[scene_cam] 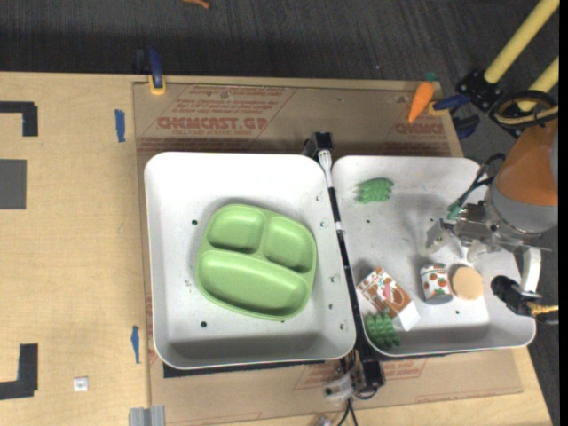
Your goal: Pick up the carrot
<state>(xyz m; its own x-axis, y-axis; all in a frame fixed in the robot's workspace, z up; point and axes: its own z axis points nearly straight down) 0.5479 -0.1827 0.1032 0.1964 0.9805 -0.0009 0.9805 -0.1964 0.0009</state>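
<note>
The grey arm with its orange band reaches in from the right, above the right side of the right bin. Its gripper points down and left toward the floor of this bin.

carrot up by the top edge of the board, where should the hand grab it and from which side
Probably the thick orange middle of the carrot, coming straight down. It lies outside the right bin, on the board's far edge, tilted, green top away from the bins, so closing across its narrow width suits it. The hand is over the right bin.
</note>
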